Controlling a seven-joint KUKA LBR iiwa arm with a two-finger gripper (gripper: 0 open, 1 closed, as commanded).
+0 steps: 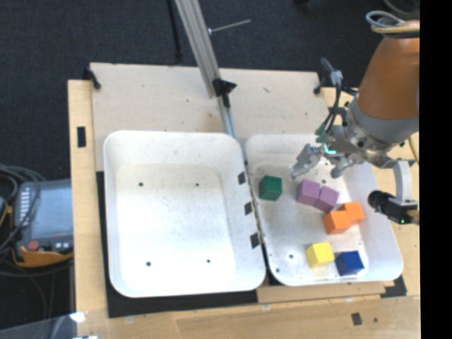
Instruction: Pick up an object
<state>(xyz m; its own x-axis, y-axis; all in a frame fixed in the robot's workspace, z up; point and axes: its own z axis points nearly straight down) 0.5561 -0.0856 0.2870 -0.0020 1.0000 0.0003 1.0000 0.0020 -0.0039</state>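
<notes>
From my station I see the gripper (321, 162) hanging above the upper part of the right bin (282, 154), its two grey fingers (305, 161) spread apart with nothing between them; one finger angles down to the left and the other sits closer to the wrist on the right. The fingertips are just above the purple block (316, 194), though I cannot tell whether they are touching it. Behind the fingers the wrist carries a small green light and some cabling, and above that the grey housing meets the orange band (394, 76) of the arm, which enters from the right and leans in over the bin's upper right corner. Within the right bin, a green cube (270, 187) sits to the left near the divider, well apart from the fingers. An orange block (344, 216) lies just beside the purple block on its lower right. A yellow cube (320, 253) and a blue cube (349, 262) rest side by side near the bin's lower edge. The left bin (176, 210) sits alongside on the bench (155, 90).
</notes>
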